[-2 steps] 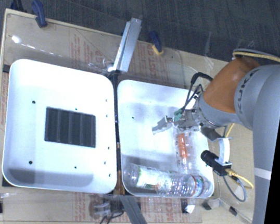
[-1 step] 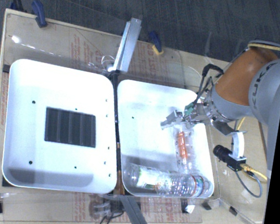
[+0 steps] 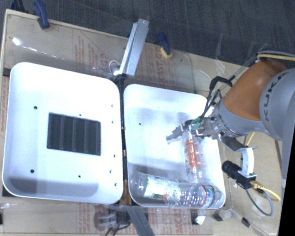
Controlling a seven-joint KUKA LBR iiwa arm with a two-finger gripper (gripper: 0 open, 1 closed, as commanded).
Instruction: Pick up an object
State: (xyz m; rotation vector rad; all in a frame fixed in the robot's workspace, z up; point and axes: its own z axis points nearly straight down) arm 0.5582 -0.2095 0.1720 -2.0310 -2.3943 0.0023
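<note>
My gripper [image 3: 181,131] hangs over the right white bin [image 3: 155,102], near its right side, below the arm's orange band. Just under and right of it lies a small clear tube-like item with an orange-red core [image 3: 192,154], slanting toward the bin's front. Its upper end meets the gripper's body, and whether it is gripped cannot be made out. Along the right bin's front wall a clear plastic bottle [image 3: 176,191] with a printed label lies on its side.
The left white bin [image 3: 30,85] holds a black ribbed rectangular slab [image 3: 74,134] at its middle. A metal bar [image 3: 134,46] stands at the back between the bins. Blue clamps sit on the bench's rear edge, and cables trail at the right.
</note>
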